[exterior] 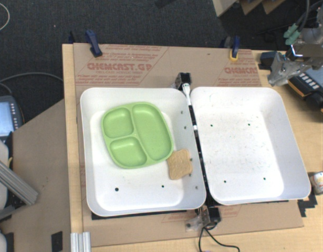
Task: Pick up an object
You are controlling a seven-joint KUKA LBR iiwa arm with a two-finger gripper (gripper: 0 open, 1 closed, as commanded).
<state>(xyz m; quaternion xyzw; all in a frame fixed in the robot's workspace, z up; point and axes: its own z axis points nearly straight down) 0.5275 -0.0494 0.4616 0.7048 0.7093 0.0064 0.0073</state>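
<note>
Two bins sit side by side on the bench board (pixel 124 67), left bin (pixel 93 156) touching right bin (pixel 287 140) along the middle seam. In the left bin: a divided plate (pixel 136 135), toward the back-left, w/ a sponge (pixel 179 164) just beside its front-right corner, edges touching or nearly so. Gripper (pixel 287 67) hangs beyond the right bin's back-right corner, off the bin. Two clamps (pixel 93 42) at the board's back edge.

Divided plate (pixel 137 135): green plastic, smooth, slight sheen. Sponge piece (pixel 179 164): tan, rough, matt. Bins (pixel 98 188): white plastic, smooth; worktop (pixel 129 64): brown cardboard.
</note>
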